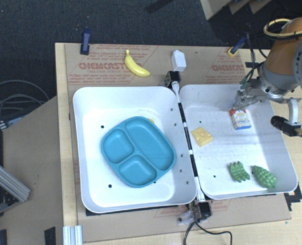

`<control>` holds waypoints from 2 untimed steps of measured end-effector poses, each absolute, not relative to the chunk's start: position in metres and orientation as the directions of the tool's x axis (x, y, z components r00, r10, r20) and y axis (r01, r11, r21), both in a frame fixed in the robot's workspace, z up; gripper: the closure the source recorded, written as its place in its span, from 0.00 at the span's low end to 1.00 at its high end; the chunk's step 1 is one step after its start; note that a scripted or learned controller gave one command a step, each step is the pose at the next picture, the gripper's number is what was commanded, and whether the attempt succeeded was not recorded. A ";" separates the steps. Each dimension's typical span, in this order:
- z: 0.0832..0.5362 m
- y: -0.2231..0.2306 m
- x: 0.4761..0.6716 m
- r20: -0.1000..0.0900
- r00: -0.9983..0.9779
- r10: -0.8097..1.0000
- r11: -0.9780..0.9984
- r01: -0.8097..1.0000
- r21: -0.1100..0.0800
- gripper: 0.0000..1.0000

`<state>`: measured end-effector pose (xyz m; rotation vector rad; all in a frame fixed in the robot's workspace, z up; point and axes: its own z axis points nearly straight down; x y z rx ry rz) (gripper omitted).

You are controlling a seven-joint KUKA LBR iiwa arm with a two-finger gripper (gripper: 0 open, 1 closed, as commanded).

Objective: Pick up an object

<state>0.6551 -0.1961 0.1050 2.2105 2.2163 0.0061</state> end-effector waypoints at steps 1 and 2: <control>0.107 -0.167 0.613 0.001 0.000 1.000 0.000 1.000 -0.001 1.00; 0.107 -0.168 0.613 0.001 0.000 1.000 0.000 1.000 -0.001 0.00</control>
